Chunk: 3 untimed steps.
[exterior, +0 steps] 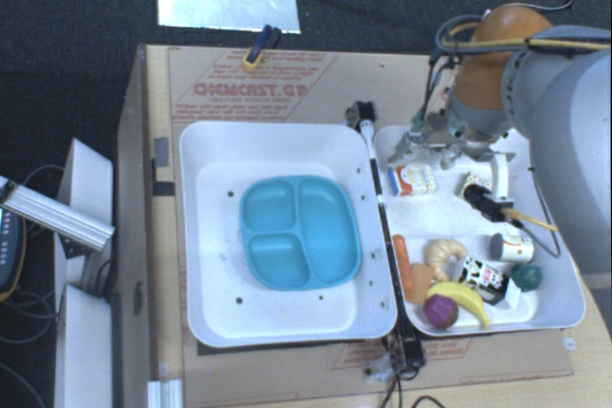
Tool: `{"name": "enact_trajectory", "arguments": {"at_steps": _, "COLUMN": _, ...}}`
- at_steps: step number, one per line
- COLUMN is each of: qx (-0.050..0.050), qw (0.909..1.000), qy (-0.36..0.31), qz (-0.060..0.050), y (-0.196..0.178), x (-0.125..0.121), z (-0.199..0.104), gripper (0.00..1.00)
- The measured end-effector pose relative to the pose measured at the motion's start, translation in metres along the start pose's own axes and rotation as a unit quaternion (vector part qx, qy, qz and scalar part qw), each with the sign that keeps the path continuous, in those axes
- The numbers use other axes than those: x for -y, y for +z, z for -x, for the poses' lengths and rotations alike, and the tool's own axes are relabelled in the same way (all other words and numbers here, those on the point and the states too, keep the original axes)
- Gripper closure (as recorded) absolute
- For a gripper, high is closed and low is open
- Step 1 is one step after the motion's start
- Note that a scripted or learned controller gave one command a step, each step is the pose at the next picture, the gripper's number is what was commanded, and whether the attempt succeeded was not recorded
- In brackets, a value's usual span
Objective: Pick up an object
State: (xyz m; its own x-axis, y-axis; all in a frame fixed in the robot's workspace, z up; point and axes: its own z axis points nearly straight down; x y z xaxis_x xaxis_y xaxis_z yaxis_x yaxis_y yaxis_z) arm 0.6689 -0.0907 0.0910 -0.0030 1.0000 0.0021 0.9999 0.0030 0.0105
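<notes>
Well, here we are with the grey arm (564,119) reaching in from three o'clock, and the gripper (421,146) hangs over the right bin (572,303), up at that bin's eleven o'clock corner. From this angle I cannot tell whether it is clenched or released, and nothing can be seen in its grasp. Just at six o'clock of the gripper lies a small carton (414,179), white with red and blue print, close beneath it; whether the two touch, I can't say. The rest of the pickings crowd the bin's lower half. There is an orange carrot (403,258) along the nine o'clock wall, and a pale pastry ring (446,253) just at three o'clock of the carrot. A yellow banana (467,301) curves at six o'clock, with a purple lump (440,311) touching its nine o'clock end. A black-and-white patterned piece (486,277) sits just at twelve o'clock of the banana, a teal ball (526,276) lies near the piece's three o'clock side, and a little white cup (513,247) lies on its side at twelve o'clock of the ball. Over in the left bin (215,167), a blue divided plate (299,231) sits dead centre.
</notes>
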Motion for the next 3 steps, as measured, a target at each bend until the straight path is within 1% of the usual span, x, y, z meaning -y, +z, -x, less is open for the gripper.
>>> {"name": "enact_trajectory", "arguments": {"at_steps": 2, "qx": 0.003, "qw": 1.0, "qy": -0.001, "qz": 0.001, "y": -0.002, "x": 0.001, "z": -0.006, "gripper": 0.0}}
{"name": "enact_trajectory", "arguments": {"at_steps": 3, "qx": 0.003, "qw": 1.0, "qy": -0.002, "qz": 0.004, "y": -0.014, "x": -0.001, "z": -0.006, "gripper": 1.0}}
